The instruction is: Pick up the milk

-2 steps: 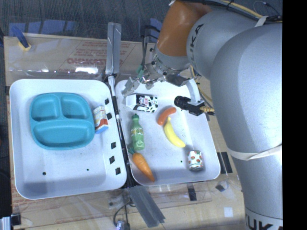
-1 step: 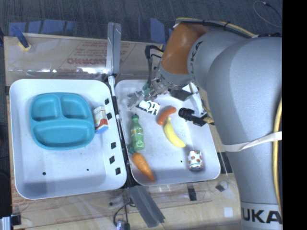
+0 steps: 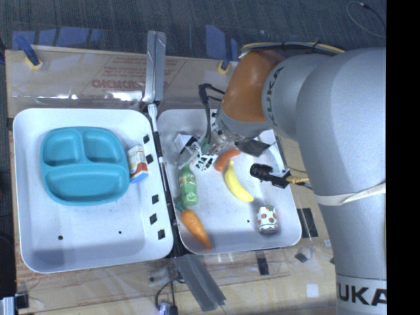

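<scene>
Camera view, first voice: Where is the milk, and what hems it in?

Second voice: The milk [image 3: 136, 163] is a small carton lying in the left bin [image 3: 39, 241]. It sits against that bin's right wall, just beside the right rim of a blue divided plate [image 3: 84, 165]. The wall is on one side of it and the plate on the other. The bin floor is bare white nearer the camera.

First voice: And the arm?

Second voice: The arm [image 3: 315, 110] reaches in from the right. Its orange band sits over the far edge of the right bin [image 3: 289, 231]. The jaws point down into that bin's far-left corner, well apart from the milk, with the wall between the bins in the way. I cannot tell whether they are released or clenched, and nothing shows between them.

First voice: What crowds the right bin?

Second voice: A green bottle [image 3: 188, 188] lies along the left wall. A carrot [image 3: 195, 228] lies just below it, near the front edge. A banana [image 3: 236, 184] lies in the middle, and a small spotted can [image 3: 266, 219] stands near the front-right corner. There is bare floor between the bottle and the banana.
</scene>
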`<state>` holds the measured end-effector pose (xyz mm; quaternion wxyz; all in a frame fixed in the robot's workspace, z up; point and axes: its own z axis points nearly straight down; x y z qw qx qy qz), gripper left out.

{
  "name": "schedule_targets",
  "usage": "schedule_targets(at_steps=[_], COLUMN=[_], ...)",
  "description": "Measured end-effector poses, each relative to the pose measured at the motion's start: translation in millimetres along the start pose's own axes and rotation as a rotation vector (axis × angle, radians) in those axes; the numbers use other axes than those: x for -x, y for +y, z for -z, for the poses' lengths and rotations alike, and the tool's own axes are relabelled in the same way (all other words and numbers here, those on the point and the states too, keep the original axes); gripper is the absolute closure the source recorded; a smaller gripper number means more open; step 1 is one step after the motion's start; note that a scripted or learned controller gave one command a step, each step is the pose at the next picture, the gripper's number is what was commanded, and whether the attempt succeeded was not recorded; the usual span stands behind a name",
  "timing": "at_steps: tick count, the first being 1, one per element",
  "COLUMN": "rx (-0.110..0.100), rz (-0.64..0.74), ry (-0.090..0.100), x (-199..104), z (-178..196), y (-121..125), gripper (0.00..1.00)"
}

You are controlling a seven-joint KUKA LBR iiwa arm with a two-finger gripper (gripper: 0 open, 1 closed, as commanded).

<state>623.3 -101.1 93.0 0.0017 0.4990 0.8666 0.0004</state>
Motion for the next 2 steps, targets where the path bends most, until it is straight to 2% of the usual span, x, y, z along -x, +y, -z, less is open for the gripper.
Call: schedule_targets(at_steps=[1, 2], rx=[-0.004, -0.005], rz=[0.003, -0.157], ry=[-0.001, 0.003], x=[2, -27], z=[9, 97], y=[-1, 55], gripper=[1.00, 1.00])
